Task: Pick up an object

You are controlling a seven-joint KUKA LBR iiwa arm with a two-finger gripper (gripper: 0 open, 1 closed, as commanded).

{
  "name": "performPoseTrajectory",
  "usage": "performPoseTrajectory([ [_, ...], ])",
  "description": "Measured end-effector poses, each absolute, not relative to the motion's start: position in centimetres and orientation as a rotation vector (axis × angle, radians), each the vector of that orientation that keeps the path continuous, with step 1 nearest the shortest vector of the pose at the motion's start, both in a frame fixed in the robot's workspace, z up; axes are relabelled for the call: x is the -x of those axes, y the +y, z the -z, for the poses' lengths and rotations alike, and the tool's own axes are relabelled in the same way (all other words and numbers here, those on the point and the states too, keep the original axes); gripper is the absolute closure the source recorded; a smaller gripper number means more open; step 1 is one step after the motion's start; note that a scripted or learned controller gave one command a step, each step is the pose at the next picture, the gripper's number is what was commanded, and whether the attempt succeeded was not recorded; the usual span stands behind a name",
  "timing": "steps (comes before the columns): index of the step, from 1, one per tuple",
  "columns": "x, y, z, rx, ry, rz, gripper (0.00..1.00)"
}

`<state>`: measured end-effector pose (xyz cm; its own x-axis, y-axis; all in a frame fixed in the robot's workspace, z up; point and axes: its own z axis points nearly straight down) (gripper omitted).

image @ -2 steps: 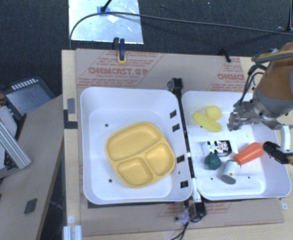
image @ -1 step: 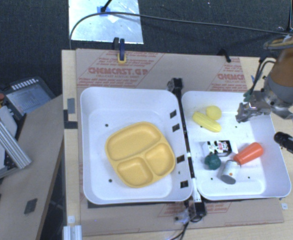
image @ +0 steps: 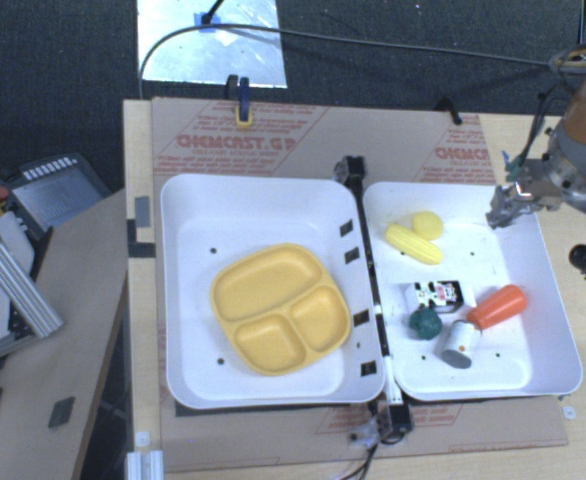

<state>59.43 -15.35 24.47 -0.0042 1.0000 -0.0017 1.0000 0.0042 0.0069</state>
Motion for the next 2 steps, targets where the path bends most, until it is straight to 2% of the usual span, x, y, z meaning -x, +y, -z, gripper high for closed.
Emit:
performPoseTrajectory([
  [1,-59.4,-9.9,-24.5,-2.211,2.231,-0.004,1.00],
  [2,-58.6,-5.4,-24.9,-2.212,2.231,-0.003,1.00],
])
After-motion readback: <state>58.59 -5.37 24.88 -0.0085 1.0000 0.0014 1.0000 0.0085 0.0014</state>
